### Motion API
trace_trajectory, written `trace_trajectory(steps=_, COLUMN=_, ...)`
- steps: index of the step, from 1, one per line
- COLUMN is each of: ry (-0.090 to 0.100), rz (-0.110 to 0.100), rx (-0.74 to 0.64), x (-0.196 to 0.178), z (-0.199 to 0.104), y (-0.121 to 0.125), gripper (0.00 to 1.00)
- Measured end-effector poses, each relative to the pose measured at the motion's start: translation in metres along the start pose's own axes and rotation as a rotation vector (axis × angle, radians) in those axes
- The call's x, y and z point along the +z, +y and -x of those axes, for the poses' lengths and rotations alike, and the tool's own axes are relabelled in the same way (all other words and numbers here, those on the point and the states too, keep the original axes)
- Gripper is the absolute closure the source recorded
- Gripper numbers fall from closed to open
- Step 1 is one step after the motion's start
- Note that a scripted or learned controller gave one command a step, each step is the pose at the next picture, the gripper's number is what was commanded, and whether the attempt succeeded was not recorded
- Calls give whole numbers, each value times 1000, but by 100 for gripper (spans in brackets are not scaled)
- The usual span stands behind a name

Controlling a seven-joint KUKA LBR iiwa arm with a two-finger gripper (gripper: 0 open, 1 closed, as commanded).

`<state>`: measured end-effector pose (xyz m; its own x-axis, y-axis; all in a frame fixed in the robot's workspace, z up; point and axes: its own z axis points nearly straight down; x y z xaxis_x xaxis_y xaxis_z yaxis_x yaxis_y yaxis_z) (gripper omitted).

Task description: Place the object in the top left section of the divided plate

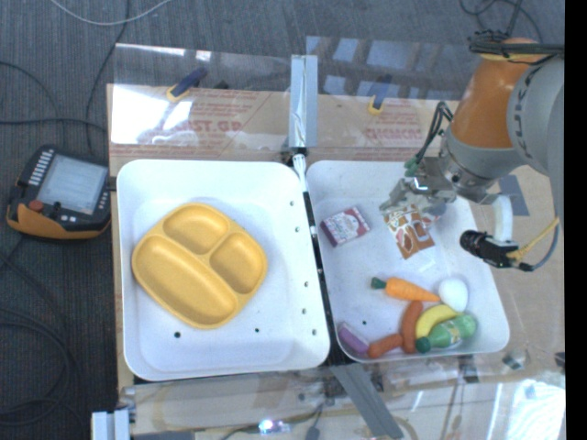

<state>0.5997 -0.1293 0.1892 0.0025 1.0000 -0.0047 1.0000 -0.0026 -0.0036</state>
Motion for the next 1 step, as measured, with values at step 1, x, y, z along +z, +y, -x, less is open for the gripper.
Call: trace_trajectory(steps=1, ry=2, rz=2, rx=110, x=-62, z=8, y=35, gripper=100)
